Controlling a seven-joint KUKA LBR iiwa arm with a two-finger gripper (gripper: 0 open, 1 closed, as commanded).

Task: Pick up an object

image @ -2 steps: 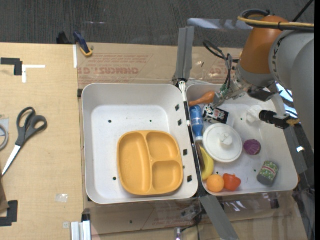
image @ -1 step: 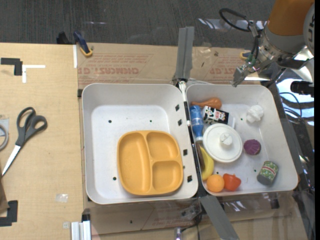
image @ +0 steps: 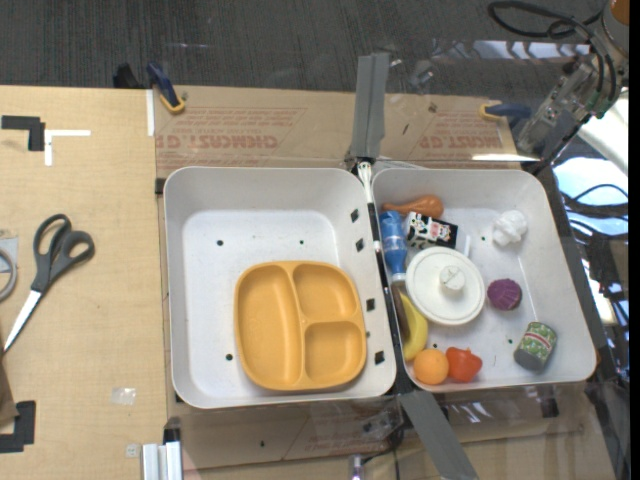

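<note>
Camera view: scissors (image: pixel 50 253) lie on the surface at nine o'clock; a yellow divided tray (image: pixel 300 323) sits in the left bin (image: pixel 200 208). Right bin (image: pixel 560 268) holds a white lid (image: pixel 447 285), banana (image: pixel 412 326) and purple ball (image: pixel 504 294). Gripper (image: pixel 570 103), perhaps at two o'clock, is unreadable. Approach stage; next, descend over one object.

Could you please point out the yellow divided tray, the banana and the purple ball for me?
yellow divided tray (image: pixel 300 324): camera view, central divider.
banana (image: pixel 412 326): camera view, middle of its curve.
purple ball (image: pixel 504 294): camera view, its top.
</note>
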